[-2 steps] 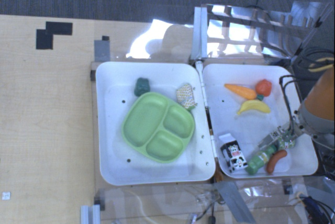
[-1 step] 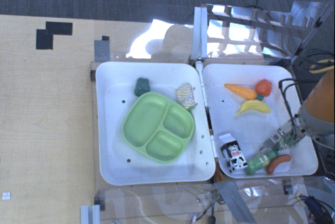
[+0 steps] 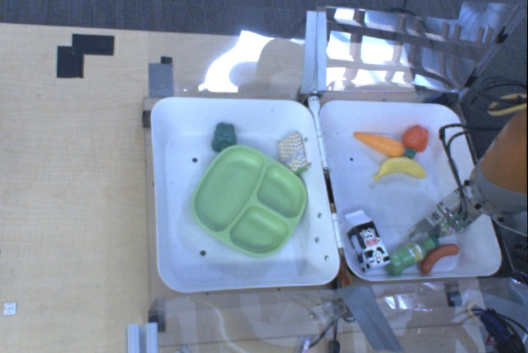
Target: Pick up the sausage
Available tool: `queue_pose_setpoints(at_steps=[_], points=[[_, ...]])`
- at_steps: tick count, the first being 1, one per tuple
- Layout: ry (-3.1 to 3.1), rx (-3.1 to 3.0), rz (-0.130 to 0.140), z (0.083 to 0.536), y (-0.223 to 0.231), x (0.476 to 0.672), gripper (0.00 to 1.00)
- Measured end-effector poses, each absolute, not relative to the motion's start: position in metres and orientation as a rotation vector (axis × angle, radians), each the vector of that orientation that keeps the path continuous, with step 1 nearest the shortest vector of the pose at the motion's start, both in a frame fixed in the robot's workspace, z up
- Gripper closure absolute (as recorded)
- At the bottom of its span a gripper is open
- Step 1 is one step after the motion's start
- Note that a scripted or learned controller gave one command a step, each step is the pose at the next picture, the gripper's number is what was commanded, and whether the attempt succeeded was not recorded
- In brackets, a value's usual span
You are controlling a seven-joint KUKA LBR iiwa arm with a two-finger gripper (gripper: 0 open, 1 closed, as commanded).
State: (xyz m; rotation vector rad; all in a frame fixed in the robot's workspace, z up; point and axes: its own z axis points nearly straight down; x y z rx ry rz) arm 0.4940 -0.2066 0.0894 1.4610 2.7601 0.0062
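Sausage (image 3: 438, 257): reddish-brown, lying near the front right corner of the right bin (image 3: 388, 114), its long axis slightly tilted, free on the bin floor. One end is touching or just beside the green bottle (image 3: 410, 255).

Hand (image 3: 435, 223): metallic, reaching in from the right on the grey arm (image 3: 503, 178) with its orange band; it sits just above and left of the sausage, near the green bottle's upper end. Nothing is seen between its fingers; whether they stand wide or narrow cannot be told from this view.

Right bin, other contents:
- green bottle, lying on its side along the front wall, between the sausage and the black-and-white carton.
- black-and-white carton (image 3: 367, 242), cow-patterned, near the front left corner.
- banana (image 3: 399, 170), yellow, mid-bin.
- carrot (image 3: 379, 143), orange, toward the back, just behind the banana.
- red fruit (image 3: 416, 138), just beside the carrot's right end.

Left bin (image 3: 165, 203), contents:
- green divided plate (image 3: 250, 200), three compartments, centre of the bin.
- dark green block (image 3: 223, 137), behind the plate's left edge.
- patterned cloth piece (image 3: 292, 151), at the plate's back right edge, near the wall shared by the two bins.

Bench (image 3: 74, 195): pale wood, with black marks (image 3: 83, 53) toward the back left.
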Motion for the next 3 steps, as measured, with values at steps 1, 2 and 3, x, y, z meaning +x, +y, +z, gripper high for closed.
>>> queue_pose_setpoints(at_steps=[1, 2, 3], points=[[2.760, 1.461, 0.006, 0.0893, -0.2067, 0.4938, 0.00], [2.760, 1.461, 0.006, 0.0893, -0.2067, 0.4938, 0.00], [2.761, 1.461, 0.006, 0.0893, -0.2067, 0.4938, 0.00]])
